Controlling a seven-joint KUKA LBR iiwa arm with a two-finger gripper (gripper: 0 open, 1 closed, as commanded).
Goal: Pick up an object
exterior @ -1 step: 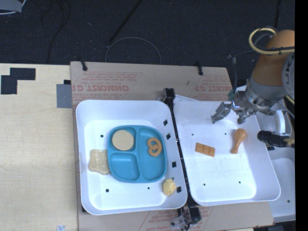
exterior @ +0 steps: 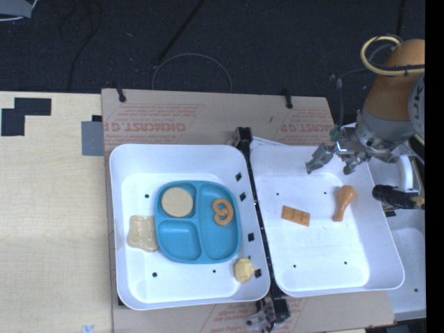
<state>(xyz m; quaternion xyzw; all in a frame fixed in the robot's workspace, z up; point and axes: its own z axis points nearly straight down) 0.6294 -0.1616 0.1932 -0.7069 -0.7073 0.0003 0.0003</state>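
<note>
A: Hovering over the upper right corner of the right bin (exterior: 388,272), the gripper (exterior: 334,159) has its two fingers spread apart with nothing between them. The grey arm (exterior: 392,109) with its orange band comes in from the right edge of the frame.

B: What lies in that bin to pick from?

A: Two things. A tan drumstick (exterior: 343,202) lies just below the gripper, toward the right side of the bin, apart from the fingers. An orange cracker (exterior: 295,216), flat and rectangular, lies near the bin's middle, left of the drumstick and well apart from it.

B: And the other bin?

A: The left bin (exterior: 128,168) holds a blue tray (exterior: 187,245) with three compartments. A round pale biscuit (exterior: 176,201) sits in the tray's upper left compartment, a brown pretzel (exterior: 222,211) in its upper right one. A pale slice of bread (exterior: 142,233) lies on the bin floor, touching the tray's left edge. A small yellowish lump (exterior: 243,270) rests near the bin's lower right corner, just beside the tray.

B: What is under the bins?

A: A cardboard sheet (exterior: 208,116) with red print, on a light wooden bench (exterior: 48,220). Dark floor with cables fills the top of the frame.
</note>
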